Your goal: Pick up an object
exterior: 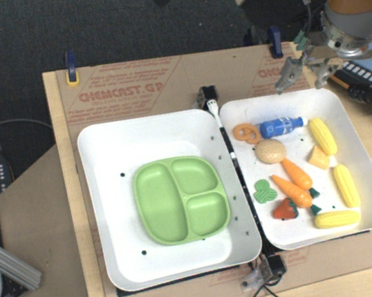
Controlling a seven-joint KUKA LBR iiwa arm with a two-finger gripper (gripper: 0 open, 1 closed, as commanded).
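The right bin (357,125) holds several toy foods. Among them are a blue bottle (280,126), a brown pretzel (244,133), a tan potato (270,151), two orange carrots (295,181), a green leafy piece (265,191) and a red piece (285,210). There are also a yellow cheese wedge (318,157) and three corn cobs (322,135). My gripper (303,78) hangs above the bin's far rim, up and to the right of the bottle. It is open, its fingers spread with nothing between them.
A green divided plate (180,199) lies in the left bin (103,157). A black clamp (207,96) sits where the bins meet at the back. Blue clips hold the cardboard bench at its far corners. Cables and gear lie at the right edge.
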